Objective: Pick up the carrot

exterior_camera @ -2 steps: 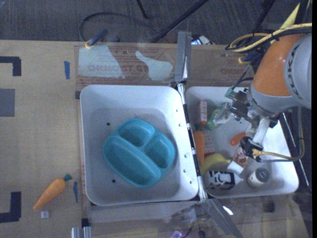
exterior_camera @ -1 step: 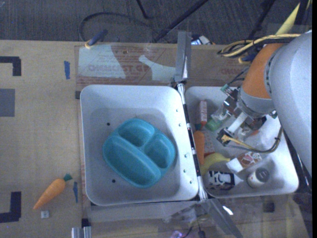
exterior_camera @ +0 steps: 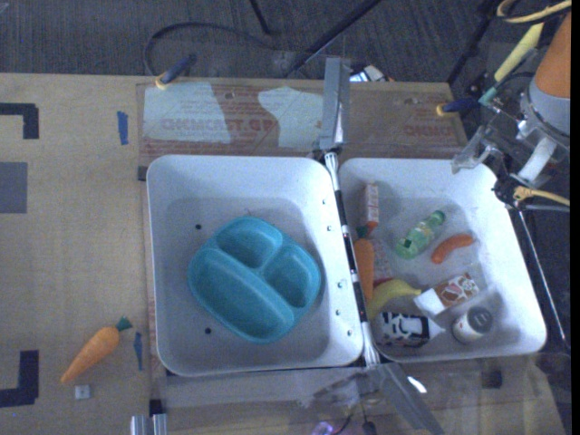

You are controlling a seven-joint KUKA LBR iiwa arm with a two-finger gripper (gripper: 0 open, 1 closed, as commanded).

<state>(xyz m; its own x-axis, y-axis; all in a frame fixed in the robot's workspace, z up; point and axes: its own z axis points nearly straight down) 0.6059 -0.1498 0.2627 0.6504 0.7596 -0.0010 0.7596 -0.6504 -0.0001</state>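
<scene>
carrot: right bin, against left wall beside banana
gripper: above bin's far-right corner, state unclear
approach: descend vertically, jaws across carrot's width, clear wall

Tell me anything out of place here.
One carrot lies outside both bins on the bench, left of the left bin. Another carrot lies in the right bin against the dividing wall.

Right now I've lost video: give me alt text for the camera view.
A carrot lies along the left wall of the right bin, among a green bottle, a banana and small cartons. The gripper hovers above that bin's far right corner. The left bin holds a blue divided plate.
</scene>
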